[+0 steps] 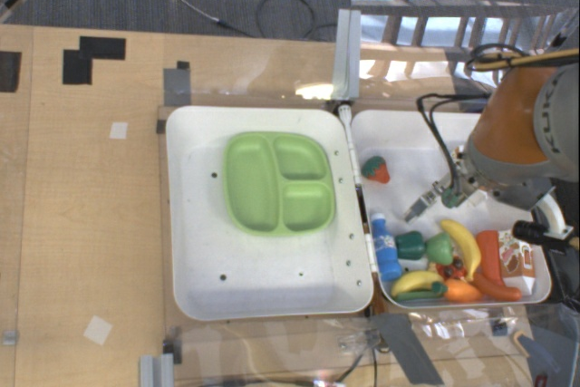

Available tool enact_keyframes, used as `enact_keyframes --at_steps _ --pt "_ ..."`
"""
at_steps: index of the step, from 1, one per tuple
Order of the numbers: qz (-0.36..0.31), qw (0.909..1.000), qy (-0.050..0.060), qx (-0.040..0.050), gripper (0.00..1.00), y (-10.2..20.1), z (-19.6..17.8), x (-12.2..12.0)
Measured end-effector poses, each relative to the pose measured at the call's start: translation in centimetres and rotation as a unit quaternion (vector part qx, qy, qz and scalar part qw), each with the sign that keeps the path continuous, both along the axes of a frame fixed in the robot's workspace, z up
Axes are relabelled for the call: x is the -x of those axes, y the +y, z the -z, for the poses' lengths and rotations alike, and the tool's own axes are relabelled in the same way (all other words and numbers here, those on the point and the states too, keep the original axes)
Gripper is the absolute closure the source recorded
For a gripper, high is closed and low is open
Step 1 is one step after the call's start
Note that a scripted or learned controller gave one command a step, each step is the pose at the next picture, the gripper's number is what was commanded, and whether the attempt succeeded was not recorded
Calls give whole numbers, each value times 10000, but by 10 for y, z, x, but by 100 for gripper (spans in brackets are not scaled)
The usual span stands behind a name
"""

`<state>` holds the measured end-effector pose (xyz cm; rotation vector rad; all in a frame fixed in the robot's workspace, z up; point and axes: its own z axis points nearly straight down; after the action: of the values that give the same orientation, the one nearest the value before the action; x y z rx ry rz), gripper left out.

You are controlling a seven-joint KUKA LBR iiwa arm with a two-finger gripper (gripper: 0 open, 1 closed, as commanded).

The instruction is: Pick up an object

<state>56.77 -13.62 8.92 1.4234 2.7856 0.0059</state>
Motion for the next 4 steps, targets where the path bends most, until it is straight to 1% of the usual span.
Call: enact_keyframes --at_steps 1,2,3,4 --pt "-569 9983 47 -64 0 -55 1 -39" --pt "-2488 9686 -2 19 0 25 -1 24" --pt "-2369 9715 -35 69 0 42 -2 45" --pt "-2223 9749 -44 58 0 46 -2 57"
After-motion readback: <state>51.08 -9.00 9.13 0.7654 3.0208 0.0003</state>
